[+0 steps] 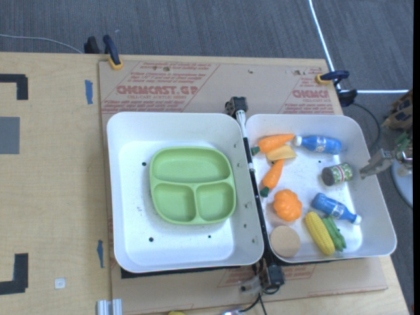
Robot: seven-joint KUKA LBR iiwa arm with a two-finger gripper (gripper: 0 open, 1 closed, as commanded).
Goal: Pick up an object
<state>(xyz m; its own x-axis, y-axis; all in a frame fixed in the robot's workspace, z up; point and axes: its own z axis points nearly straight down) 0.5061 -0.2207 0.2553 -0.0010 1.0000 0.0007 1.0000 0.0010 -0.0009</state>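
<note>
The right bin (371,195) holds several toy items. Two orange carrots (275,141) (272,174) and a yellow piece (282,153) lie at its far left. A blue bottle (319,144) rests along the back. A small dark can (337,174) lies on its side near the middle right. Toward the front are an orange pumpkin (287,205), a second blue bottle (333,208), a yellow corn cob (319,232) beside a green vegetable (335,235), and a tan disc (285,240). My gripper (377,165) hangs at the right edge, over the bin's right wall, just right of the can.
The left bin (125,195) holds a green divided plate (192,184). Both bins stand on a cardboard sheet (164,87) clamped to the bench. A black clip (236,105) sits at the back between the bins.
</note>
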